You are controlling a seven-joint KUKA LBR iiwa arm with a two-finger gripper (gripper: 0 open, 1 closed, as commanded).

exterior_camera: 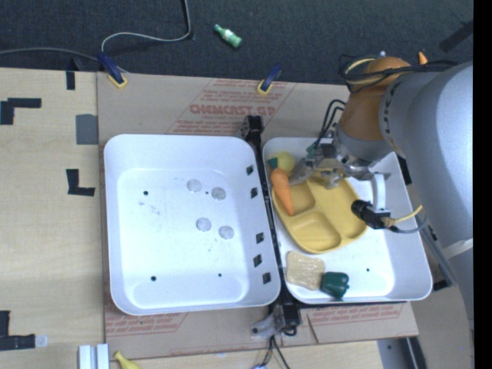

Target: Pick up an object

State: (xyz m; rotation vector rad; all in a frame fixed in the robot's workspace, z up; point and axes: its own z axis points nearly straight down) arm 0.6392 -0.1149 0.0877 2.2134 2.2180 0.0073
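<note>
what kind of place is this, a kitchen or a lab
Most likely a robotics lab bench, not a kitchen: a grey robot arm reaches over two white bins clamped on cardboard, with toy food such as a carrot on a yellow tray.

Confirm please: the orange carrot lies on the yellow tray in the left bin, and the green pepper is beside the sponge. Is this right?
One thing is wrong: the camera view shows the carrot on the yellow tray in the right bin, not the left. The green pepper does lie beside the sponge.

Both white bins [184,148] looked like smooth, slightly glossy plastic. The yellow tray [327,221] looked like matt plastic, and the brown sheet [177,102] beneath was printed cardboard.
</note>
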